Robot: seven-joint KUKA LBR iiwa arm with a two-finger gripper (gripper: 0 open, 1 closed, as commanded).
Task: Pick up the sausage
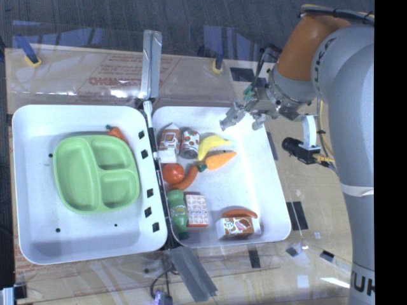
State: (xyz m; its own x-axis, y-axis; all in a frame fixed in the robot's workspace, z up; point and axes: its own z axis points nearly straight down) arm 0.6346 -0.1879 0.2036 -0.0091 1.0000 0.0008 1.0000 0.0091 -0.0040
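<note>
One reddish-brown curved sausage (240,213), glossy, intact, at 5 o'clock in right white bin (270,176); two-finger gripper (243,115) open, holding nothing, at 12 o'clock.

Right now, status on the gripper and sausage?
Gripper above right bin's far edge, holding nothing. Sausage near front, touching a carton. Path clear.

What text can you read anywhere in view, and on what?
Red print on the clear sheet behind the bins: mirrored and blurred, unreadable.
Labels on the two cans: too small to read.
Carton: print too small to read.
Packet by the sausage: unreadable.
Nothing else carries text.
</note>
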